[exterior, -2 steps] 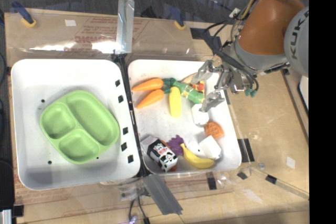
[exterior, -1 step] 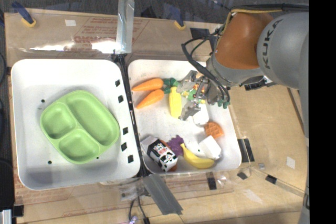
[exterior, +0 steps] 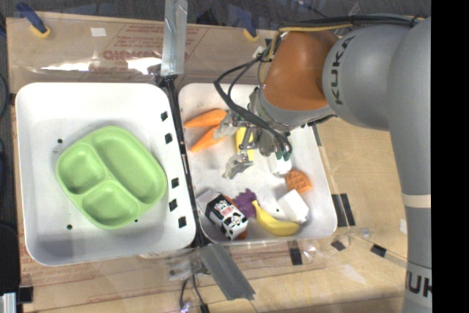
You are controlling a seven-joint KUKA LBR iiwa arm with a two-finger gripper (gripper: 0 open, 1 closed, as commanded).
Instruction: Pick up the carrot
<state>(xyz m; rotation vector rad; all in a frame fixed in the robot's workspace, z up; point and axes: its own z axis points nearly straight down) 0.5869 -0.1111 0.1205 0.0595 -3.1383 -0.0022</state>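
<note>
Camera view: the gripper hangs in the right bin, just below the carrot. I cannot tell if it is open.

Glossy plastic-looking carrot; smooth matt green tray.

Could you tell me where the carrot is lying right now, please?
The carrot lies in the right bin, in its upper left part beside the wall shared with the left bin, just left of the tool.
</note>
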